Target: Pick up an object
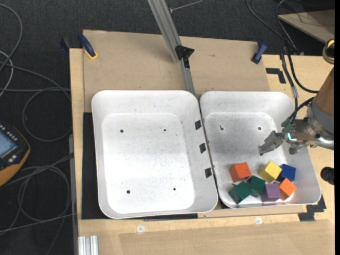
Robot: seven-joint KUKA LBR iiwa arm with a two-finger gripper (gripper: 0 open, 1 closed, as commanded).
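Note:
Several small blocks lie clustered in the front right corner of the right bin (234, 108): a red-orange one (240, 170), a yellow one (272, 170), a blue one (288, 171), an orange one (287, 187), a purple one (272, 191) and two green ones (256, 184) (240, 193). My gripper (279, 147) hangs just behind and above the yellow and blue blocks, near the bin's right wall. Its fingers are spread open with nothing between them.
The left bin (106, 102) sits beside the right one, separated by a shared ridge with black clips (202, 147). A slanted metal post (170, 31) rises behind the bins. Cables lie on the floor at left.

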